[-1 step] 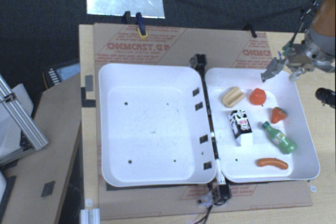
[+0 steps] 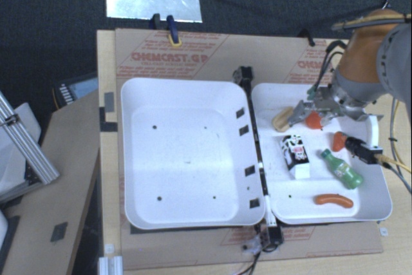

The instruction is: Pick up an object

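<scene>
The right bin [image 2: 380, 203] holds several small objects. My gripper [image 2: 311, 111] hangs low at the bin's far side, reaching in from the right. A small red-orange piece [image 2: 313, 121] lies directly under it, and a tan bread-like piece [image 2: 282, 119] sits just to its left. A second orange piece [image 2: 339, 139] rests to the right. A cow-patterned carton [image 2: 296, 156] lies in the middle, a green bottle [image 2: 342, 170] to its right, and a sausage [image 2: 333, 201] near the front wall.
The left bin [image 2: 132, 138] stands beside the right one, joined by a black clipped divider [image 2: 252, 138]. Both rest on a cardboard sheet [image 2: 174, 55]. A black cable plug [image 2: 360, 149] hangs over the right bin by the green bottle.
</scene>
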You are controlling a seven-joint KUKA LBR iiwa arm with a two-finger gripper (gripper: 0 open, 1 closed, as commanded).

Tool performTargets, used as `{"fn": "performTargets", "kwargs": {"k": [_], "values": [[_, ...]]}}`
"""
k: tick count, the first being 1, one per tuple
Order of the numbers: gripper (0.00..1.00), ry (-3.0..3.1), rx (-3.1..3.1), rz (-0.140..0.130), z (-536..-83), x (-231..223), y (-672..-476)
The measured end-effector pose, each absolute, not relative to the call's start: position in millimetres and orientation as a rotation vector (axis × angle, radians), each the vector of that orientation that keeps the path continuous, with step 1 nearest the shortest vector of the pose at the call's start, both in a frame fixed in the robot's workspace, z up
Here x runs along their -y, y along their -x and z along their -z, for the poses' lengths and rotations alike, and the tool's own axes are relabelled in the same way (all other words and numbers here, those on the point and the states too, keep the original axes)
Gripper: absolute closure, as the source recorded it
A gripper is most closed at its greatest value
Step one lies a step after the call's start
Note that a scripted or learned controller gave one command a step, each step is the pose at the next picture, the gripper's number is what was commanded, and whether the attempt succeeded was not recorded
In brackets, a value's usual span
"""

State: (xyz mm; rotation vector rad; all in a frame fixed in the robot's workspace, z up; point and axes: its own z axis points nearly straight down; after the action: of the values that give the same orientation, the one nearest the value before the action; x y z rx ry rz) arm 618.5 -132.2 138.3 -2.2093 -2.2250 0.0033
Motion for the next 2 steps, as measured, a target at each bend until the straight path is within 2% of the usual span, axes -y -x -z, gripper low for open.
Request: {"fn": "performTargets", "kwargs": {"k": [1,2], "values": [[0.0,2.217,2.227,0.001,-144.3,134.6,-620.0],[0.0,2.219,2.236,0.011,-85.9,116.8,-673.0]]}}
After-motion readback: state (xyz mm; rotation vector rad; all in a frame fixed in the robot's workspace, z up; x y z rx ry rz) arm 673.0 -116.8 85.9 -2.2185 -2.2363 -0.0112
